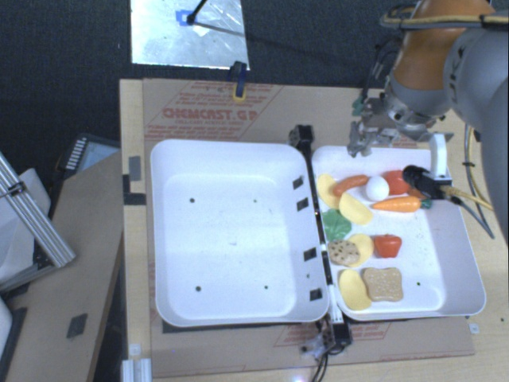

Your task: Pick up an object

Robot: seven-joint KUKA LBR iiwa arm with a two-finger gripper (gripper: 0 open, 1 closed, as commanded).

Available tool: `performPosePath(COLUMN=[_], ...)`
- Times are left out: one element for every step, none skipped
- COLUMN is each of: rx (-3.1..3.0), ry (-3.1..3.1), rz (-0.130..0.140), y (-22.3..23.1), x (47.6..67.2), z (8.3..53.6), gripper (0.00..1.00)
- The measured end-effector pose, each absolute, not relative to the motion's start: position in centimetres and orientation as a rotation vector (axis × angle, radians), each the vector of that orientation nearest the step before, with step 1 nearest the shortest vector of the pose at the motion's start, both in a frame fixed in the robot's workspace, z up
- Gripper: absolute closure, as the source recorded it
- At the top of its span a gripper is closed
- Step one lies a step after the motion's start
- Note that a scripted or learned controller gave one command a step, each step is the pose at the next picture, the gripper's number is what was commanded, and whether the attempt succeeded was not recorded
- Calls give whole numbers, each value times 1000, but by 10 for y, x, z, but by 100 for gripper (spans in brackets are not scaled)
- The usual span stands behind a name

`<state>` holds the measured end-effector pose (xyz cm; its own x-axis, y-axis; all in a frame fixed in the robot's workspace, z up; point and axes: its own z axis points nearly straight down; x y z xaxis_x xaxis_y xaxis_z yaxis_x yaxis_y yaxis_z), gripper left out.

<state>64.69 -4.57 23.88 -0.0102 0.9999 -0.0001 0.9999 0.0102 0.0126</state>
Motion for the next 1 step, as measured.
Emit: performPosePath(rx=[2206], ry=[2230], rz=[12], y=[19], x=[671], z=[289], gripper=[100])
